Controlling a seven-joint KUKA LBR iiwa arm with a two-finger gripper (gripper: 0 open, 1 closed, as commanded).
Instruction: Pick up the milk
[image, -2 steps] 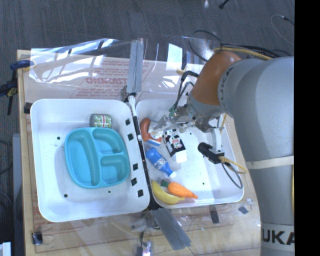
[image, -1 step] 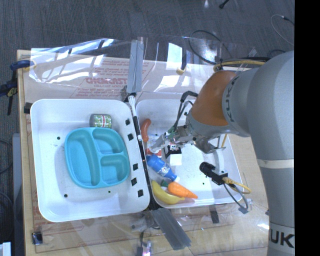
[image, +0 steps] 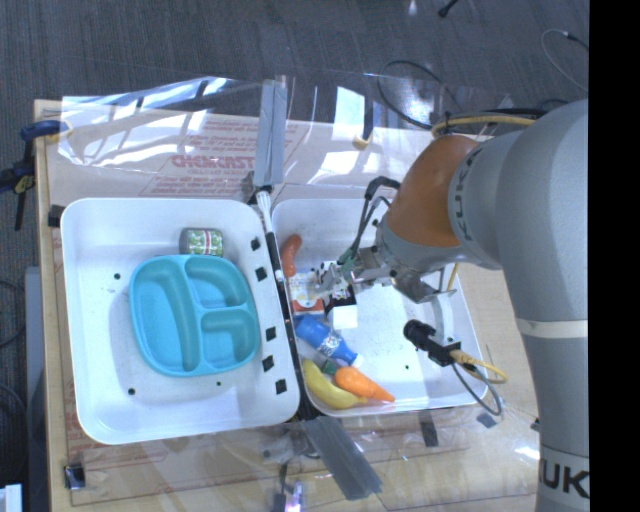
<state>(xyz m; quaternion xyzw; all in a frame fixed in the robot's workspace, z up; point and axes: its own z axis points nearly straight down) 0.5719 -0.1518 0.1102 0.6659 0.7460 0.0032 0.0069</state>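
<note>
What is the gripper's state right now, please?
Gripper: low in the right bin over the cluttered items; open or shut cannot be told.

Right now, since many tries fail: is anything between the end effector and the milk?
Nothing visible does. The end effector sits right next to the small white milk carton; the blue plastic bottle lies beyond it, not between.

I see a blue divided tray (image: 195, 315) in the left bin (image: 90, 380), a small green can (image: 201, 241) just above it. Lower centre, a banana (image: 328, 388) touches a carrot (image: 362, 383); a sausage (image: 290, 254) lies higher up.
</note>
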